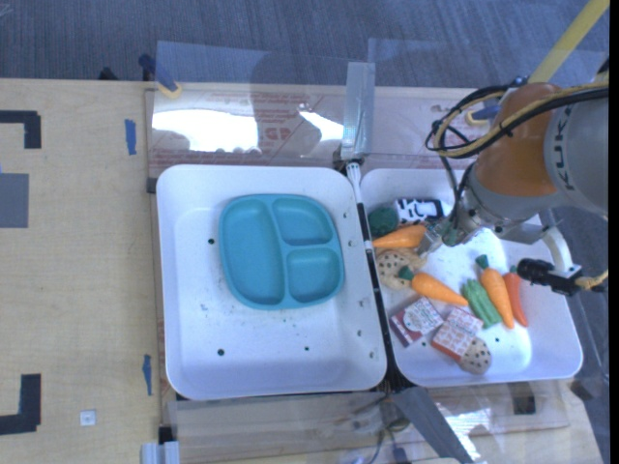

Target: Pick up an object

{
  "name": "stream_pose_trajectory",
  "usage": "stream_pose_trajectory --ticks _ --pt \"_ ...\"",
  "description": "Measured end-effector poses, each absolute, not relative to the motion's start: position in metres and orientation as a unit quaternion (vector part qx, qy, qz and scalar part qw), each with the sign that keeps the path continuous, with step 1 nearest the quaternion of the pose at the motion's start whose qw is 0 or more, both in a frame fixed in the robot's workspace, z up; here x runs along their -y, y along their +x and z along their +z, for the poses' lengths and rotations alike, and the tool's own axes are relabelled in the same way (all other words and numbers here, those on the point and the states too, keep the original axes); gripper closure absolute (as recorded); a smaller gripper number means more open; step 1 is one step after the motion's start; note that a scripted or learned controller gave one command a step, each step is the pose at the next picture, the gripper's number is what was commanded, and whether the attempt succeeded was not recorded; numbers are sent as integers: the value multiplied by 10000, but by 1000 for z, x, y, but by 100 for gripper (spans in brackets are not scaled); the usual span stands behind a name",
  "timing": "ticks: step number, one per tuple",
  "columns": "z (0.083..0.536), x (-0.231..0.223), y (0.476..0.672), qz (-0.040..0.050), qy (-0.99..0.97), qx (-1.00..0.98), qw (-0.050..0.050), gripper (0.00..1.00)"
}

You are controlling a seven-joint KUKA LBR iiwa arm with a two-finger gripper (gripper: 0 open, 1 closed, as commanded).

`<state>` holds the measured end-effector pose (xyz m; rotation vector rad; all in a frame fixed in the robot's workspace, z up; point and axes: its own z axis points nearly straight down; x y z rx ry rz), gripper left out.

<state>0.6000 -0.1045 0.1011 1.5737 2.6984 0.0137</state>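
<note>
Carrot [400, 239] nearest the divider lies in the right bin [556, 351], up by its top-left corner, leaf end toward the left wall, orange tip pointing at the gripper [447, 232]. Gripper sits right at that tip, looks to be touching or just beside it. Jaws: cannot tell, too small and dark against the clutter to read a gap. Nothing visibly between them.

Arm [542, 153] comes in over the right bin's top-right part, orange band above the wrist, cables looped over it.

Edges and room: that carrot is close to the left wall and to the black-and-white packet [420, 208] just above it. A round cookie [394, 269] lies just below it. Bare floor in this bin is mostly along the right side and lower-right corner; the middle is crowded.

Count, right bin:
- carrots: 4 — the one at the gripper, one [440, 290] mid-bin lying diagonally, and two [495, 293] side by side to the right, touching or nearly so
- cookies: 2 — the second one [474, 358] is near the bottom edge
- red-and-white packets: 2 — [418, 318] and [456, 333], just beside each other
- black-and-white packet: 1

Left bin [184, 288]: 1 teal divided plate [281, 249], three compartments, roughly centered, well apart from all four walls. Dark specks on the bin floor around it.
</note>
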Motion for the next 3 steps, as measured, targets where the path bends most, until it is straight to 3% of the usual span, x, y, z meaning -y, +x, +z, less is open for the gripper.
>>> stream_pose_trajectory --ticks 1,2,3 --pt "185 43 650 14 6037 -7972 12 100" --pt "183 24 607 -9 5707 -8211 -20 100" --pt "185 62 654 0 4853 -8744 9 100"
